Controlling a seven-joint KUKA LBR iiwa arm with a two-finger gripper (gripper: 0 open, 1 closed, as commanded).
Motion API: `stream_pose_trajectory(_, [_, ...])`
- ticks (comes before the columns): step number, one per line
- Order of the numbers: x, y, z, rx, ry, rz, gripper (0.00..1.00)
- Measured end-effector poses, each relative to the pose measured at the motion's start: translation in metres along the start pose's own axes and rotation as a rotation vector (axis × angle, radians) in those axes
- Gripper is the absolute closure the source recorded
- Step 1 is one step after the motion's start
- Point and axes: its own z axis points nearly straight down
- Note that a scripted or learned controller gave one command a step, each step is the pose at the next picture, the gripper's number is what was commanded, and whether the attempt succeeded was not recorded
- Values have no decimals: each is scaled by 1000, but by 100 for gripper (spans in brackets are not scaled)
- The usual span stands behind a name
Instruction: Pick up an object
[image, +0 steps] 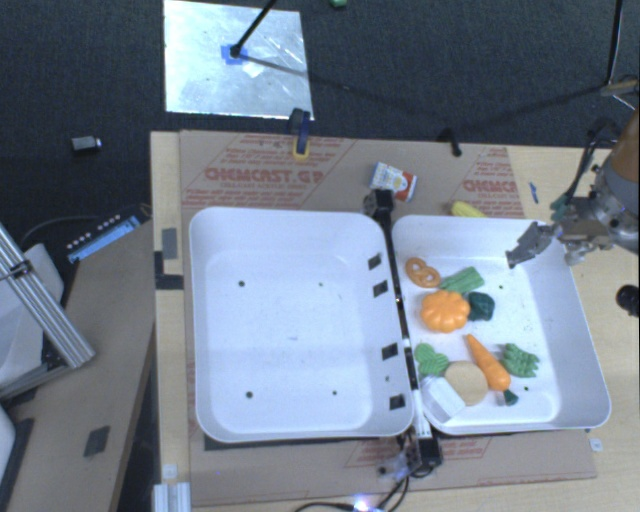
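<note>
The right bin (560, 310) holds several toy foods: an orange pumpkin (445, 310), a pretzel (422, 271), a light green pickle (461, 280), a dark green piece (481, 306), a carrot (487, 364), a leafy green piece (520, 358), another green piece (432, 358) and a beige round piece (465, 383). My gripper (546, 252) hangs over the bin's far right part, above and right of the pickle. It is open, with nothing between its fingers (521, 251).
The left bin (290, 320) sits beside the right one, with black clips along the shared wall (392, 300). A yellow toy (466, 210) and a small packet (393, 180) lie on the cardboard behind the bins. A yellow clamp (300, 135) stands at the back.
</note>
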Motion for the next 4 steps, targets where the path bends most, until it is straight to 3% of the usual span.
stream_pose_trajectory(1, [53,34,141,9,4,-6,0])
stream_pose_trajectory(2, [43,63,181,-4,-3,-2,0])
stream_pose_trajectory(3, [66,-21,180,-5,1,4,0])
stream_pose_trajectory(4, [65,-19,171,-7,-1,1,100])
